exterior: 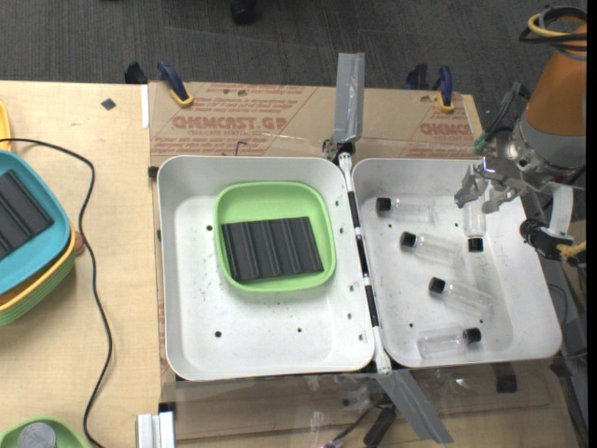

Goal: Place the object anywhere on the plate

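Hand (484,197) hangs over right bin's far side; vial (474,229) directly beneath.

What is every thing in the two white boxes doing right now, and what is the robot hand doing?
Green plate: flat in the left bin, a dark ribbed insert on it, no vial on it.
Clear vials with black caps: lying on their sides, scattered in the right bin.
One vial: upright, right under the gripper.
Gripper: over the right bin's far side.

One fixed camera looks down at a slant on the tabletop (75,343), fairly near; both bins lie left of the claw (482,187).
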You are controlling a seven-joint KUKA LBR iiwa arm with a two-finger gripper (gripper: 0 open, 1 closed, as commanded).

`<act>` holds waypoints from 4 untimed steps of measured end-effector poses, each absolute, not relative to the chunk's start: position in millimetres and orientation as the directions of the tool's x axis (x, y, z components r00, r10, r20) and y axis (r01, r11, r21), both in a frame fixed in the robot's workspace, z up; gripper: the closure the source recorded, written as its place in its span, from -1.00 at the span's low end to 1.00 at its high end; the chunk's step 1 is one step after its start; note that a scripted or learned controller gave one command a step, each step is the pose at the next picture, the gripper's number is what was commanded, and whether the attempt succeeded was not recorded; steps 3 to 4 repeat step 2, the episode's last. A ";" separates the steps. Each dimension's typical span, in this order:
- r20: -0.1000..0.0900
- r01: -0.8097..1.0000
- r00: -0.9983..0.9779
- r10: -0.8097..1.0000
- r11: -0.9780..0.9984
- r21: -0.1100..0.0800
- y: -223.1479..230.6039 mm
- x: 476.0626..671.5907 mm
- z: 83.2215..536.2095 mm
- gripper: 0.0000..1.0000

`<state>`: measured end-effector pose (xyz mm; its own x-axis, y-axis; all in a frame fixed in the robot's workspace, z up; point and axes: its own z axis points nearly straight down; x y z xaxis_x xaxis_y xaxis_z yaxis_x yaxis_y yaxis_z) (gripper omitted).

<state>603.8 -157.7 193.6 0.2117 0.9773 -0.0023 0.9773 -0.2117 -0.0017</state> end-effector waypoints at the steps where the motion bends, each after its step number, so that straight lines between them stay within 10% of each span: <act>1: -0.002 0.977 0.212 0.977 -0.212 -0.002 -157.8 603.9 193.8 -1.00; 4: -0.003 0.879 0.477 0.879 -0.477 -0.001 -164.1 599.6 225.5 -1.00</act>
